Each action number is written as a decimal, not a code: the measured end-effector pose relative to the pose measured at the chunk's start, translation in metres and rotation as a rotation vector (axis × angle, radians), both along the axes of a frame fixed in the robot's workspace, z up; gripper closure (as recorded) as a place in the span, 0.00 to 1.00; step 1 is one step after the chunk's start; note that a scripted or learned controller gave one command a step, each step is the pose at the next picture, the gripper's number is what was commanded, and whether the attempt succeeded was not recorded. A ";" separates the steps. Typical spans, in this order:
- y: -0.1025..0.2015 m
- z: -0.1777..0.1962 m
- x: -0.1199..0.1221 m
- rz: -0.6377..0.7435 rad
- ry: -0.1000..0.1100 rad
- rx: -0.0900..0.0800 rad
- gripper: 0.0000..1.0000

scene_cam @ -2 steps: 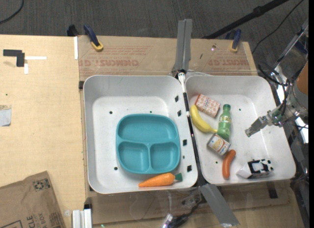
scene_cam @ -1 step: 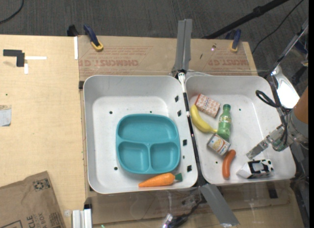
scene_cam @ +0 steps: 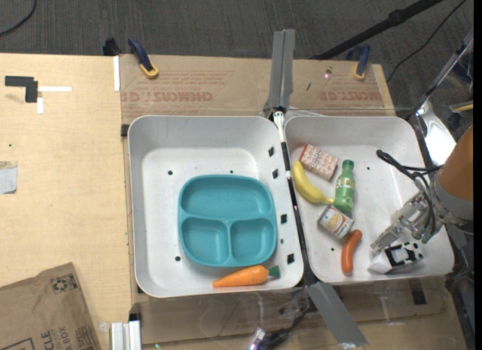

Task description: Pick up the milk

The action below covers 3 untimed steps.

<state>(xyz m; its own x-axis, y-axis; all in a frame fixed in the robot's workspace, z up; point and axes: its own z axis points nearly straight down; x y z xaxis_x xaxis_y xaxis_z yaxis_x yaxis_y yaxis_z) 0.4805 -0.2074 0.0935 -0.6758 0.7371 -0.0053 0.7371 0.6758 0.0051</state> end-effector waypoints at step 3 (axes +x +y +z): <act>-0.001 0.018 0.001 -0.006 -0.004 0.000 1.00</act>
